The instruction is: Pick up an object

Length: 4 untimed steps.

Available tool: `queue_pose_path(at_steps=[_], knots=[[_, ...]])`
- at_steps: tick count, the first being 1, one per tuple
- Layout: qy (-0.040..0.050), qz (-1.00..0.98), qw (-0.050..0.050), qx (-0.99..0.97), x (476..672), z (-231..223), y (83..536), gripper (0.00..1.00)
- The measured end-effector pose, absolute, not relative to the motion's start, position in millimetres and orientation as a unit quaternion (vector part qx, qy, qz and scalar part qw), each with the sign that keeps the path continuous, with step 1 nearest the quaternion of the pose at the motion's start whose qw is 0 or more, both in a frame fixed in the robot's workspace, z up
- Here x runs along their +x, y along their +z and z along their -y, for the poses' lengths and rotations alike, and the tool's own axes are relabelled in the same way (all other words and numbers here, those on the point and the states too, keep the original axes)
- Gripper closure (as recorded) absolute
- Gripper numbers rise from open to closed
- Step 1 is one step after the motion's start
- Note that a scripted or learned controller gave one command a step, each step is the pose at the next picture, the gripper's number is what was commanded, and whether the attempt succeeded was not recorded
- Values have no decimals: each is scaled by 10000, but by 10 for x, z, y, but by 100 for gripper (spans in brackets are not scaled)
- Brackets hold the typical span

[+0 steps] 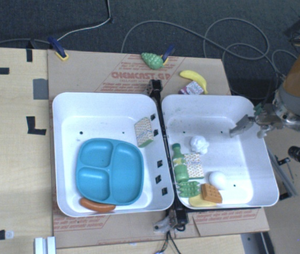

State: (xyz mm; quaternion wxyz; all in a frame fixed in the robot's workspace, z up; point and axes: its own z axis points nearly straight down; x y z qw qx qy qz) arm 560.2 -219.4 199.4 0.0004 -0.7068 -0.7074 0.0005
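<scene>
Objects cluster at six o'clock in the right bin (256, 157), handy for picking: egg (217, 179), waffle (211, 193). Gripper (244, 125) hovers at three o'clock, its grip state unreadable.

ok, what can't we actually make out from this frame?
- Gripper, camera view: small and blurred at the right bin's rim, so its finger state is unreadable.
- Arm: cut off by the right edge above the orange band.
- Hot dog in the left bin: partly tucked under the blue plate.
- Green items by the divider: too small to identify.
- Packet behind the bins: print illegible.
</scene>
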Motion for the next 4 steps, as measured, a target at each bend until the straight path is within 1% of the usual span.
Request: queue_pose_path(at_steps=[1,2,3,4], knots=[[-17,7088,17,-7054,6652,2199,867,0],[-3,7078,-13,-7065,6077,1672,868,0],[-10,7072,-30,-7070,5442,1152,868,0],[-10,7075,-26,-7067,5445,1150,965,100]])
